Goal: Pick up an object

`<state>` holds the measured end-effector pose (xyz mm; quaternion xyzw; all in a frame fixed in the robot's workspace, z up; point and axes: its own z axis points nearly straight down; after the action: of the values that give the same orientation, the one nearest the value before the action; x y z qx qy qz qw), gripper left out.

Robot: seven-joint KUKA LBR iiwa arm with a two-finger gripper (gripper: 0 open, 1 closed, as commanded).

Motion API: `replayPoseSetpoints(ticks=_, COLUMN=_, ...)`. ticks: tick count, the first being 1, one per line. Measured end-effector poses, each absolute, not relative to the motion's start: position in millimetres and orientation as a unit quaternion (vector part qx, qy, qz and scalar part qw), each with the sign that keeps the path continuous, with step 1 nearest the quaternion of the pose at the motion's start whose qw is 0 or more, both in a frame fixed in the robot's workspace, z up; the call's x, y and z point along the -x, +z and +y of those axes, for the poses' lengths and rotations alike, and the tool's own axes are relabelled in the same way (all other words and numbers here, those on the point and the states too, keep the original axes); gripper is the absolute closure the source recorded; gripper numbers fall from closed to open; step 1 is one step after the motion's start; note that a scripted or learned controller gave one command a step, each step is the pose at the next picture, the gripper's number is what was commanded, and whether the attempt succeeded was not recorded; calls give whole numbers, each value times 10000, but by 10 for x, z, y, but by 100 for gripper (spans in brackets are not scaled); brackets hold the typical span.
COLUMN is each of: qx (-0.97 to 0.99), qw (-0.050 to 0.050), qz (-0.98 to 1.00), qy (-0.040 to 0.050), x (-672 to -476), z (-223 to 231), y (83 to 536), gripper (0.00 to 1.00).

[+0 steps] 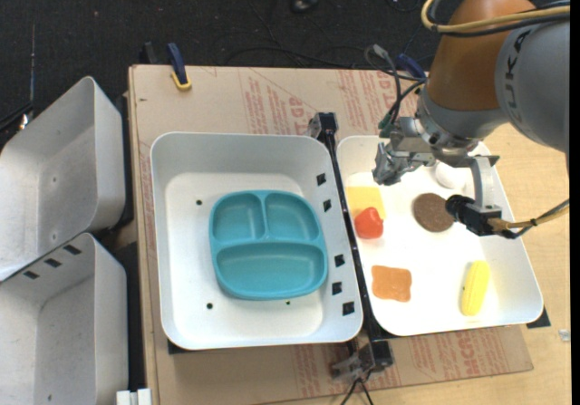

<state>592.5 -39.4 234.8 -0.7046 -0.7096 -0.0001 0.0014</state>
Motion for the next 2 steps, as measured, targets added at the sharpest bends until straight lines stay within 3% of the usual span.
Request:
replayPoseSetpoints(ticks=1, qx=7044, qw=13, qz=-7098, qy=1, x=-5765, z=80, y=2374, gripper=100)
replayPoseSetpoints(ticks=2, qx=7045, qw=16, qz=-7097, qy=5, x=-5458, z=479, y=2442, gripper=100)
